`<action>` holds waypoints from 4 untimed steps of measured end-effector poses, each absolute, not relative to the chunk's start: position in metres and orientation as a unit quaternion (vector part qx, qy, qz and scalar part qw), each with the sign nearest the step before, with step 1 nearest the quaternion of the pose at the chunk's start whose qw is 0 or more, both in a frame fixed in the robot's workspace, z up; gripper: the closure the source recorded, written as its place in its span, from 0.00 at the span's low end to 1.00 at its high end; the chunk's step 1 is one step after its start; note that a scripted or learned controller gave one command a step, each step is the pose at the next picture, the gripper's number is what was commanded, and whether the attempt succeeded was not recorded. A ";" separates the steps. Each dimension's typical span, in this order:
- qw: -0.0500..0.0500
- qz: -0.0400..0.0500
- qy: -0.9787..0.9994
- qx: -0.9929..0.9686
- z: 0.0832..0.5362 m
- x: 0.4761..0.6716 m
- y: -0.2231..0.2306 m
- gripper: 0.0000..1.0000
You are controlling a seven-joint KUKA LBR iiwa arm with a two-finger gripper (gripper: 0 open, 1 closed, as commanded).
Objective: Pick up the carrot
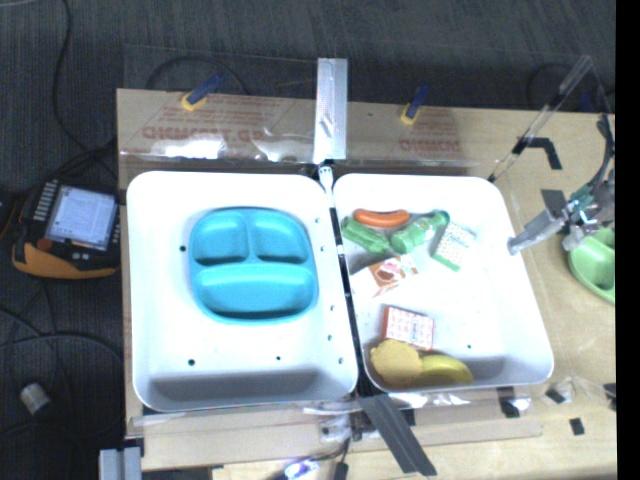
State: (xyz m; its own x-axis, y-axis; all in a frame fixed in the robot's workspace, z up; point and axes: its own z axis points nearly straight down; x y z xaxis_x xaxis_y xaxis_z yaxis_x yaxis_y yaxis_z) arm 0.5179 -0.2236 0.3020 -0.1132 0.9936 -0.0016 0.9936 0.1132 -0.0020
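Observation:
The carrot (pixel 382 216) is a short orange piece lying flat near the back wall of the right bin (pixel 500 298), left of centre. A green leafy piece (pixel 364 235) lies just in front of it, touching or nearly touching. A green bottle-like toy (pixel 420 231) lies to the carrot's right.
Also in the right bin: a white and green card (pixel 456 244), a small red and white packet (pixel 391 272), a red checked box (pixel 408 326), a yellow banana (pixel 443 371) and a tan lump (pixel 393 360) at the front. In the left bin (pixel 160 308) rests a blue divided plate (pixel 252 264). Grey fixtures (pixel 560 223) and a green object (pixel 596 258) stand right of the bins.

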 end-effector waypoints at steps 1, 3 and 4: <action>0.001 0.001 -0.801 -0.599 0.170 0.532 -0.195 0.00; 0.000 0.002 -0.528 -0.849 0.239 0.484 -0.138 0.00; 0.000 0.003 -0.427 -0.904 0.197 0.483 -0.122 0.00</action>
